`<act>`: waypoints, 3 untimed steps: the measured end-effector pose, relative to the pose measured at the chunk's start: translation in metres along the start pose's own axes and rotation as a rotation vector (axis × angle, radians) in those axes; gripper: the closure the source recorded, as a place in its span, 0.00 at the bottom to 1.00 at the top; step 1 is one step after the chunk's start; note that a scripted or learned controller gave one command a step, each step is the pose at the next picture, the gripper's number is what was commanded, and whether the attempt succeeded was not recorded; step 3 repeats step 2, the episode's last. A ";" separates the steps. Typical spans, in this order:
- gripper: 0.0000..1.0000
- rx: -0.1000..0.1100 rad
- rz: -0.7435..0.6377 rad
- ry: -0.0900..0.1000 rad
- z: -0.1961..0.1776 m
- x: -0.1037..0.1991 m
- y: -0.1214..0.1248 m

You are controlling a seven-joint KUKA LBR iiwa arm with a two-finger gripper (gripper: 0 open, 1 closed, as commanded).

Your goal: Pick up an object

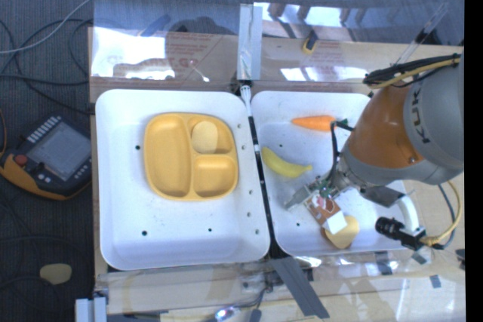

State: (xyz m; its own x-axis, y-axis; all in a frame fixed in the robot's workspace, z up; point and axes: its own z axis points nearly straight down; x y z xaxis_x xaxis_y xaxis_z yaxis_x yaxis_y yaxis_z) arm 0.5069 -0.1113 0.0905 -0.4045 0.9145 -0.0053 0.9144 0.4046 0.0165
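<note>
Camera view, looking down on the bench. Nearest in the right bin [287, 241] lies a pale yellow rounded object [341, 231], beside a small brown piece [323, 209] just to its far-left. Above these the gripper [311, 194] is lowered into the bin, its grey fingers [296, 198] pointing left toward the bin floor; whether they are spread or pressed together cannot be told, and no object is seen between them. Just beyond lies the banana [285, 164], close to the fingertips but apparently apart from them. Farther still, the carrot [312, 123] rests near the bin's far wall. The left bin [121, 237] bears a yellow divided tray [190, 156] with a round pale item [204, 136] in its far-right compartment. Judged from this, the approach is made but no grasp is evident: closing on an object and lifting remain.
</note>
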 end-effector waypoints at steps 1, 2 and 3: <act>1.00 -0.001 0.001 0.000 -0.009 0.000 0.000; 1.00 0.021 0.250 0.001 -0.138 0.051 0.018; 1.00 0.021 0.250 0.001 -0.138 0.051 0.018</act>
